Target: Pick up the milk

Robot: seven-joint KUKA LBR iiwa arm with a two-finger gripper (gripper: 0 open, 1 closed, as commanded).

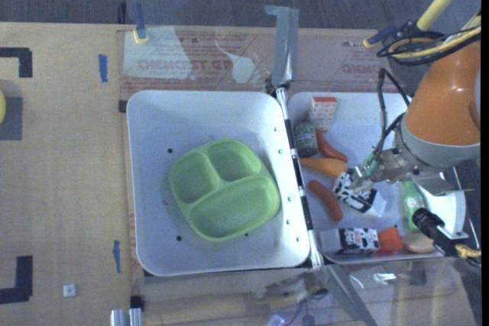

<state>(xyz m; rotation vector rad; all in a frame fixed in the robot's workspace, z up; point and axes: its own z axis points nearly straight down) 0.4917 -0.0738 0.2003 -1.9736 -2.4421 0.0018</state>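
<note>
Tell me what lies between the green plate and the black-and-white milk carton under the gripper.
In the camera view, between the green plate and the milk carton lie bare left bin floor, the divider where the bins meet, and a red sausage in the right bin.

2 white bins (145,164), 1 green tray (224,189), 2 milk cartons (354,191), 2 sausages (324,198), 1 carrot (322,164).

Green divided plate (225,189) in a white bin (153,118); black-and-white cow-patterned milk carton (354,193); orange carrot (323,164); red sausage (325,200).

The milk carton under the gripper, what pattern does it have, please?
Black-and-white cow patches, seen in the camera view: carton.
</note>
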